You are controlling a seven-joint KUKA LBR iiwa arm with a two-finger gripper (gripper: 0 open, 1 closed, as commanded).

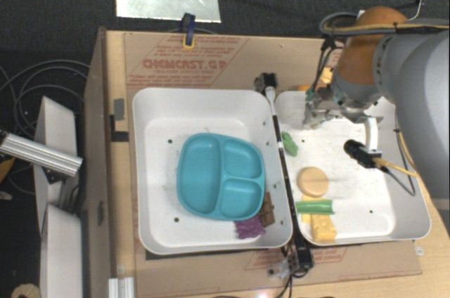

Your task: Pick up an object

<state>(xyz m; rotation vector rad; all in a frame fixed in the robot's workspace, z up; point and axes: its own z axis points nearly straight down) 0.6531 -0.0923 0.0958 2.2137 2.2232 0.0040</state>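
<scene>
Two bins sit side by side on the bench. In the left bin point(158, 149) a divided plate point(220, 176) lies in the middle, with two small toys point(254, 222) at its near right edge. In the right bin point(401, 219), a round cookie point(313, 181) lies near the left wall, a bean pod point(314, 206) just nearer, a cheese wedge point(323, 227) nearest. The gripper point(318, 110) hangs over the far left corner.

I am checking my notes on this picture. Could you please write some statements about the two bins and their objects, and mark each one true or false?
1. The blue divided plate lies in the left bin. True.
2. The purple object lies in the right bin. False: it lies in the left bin, below the plate.
3. The round tan object lies in the right bin. True.
4. The pincer is above the left bin. False: it is at the right bin's upper part.
5. A green stick lies just above a yellow block. True.
</scene>
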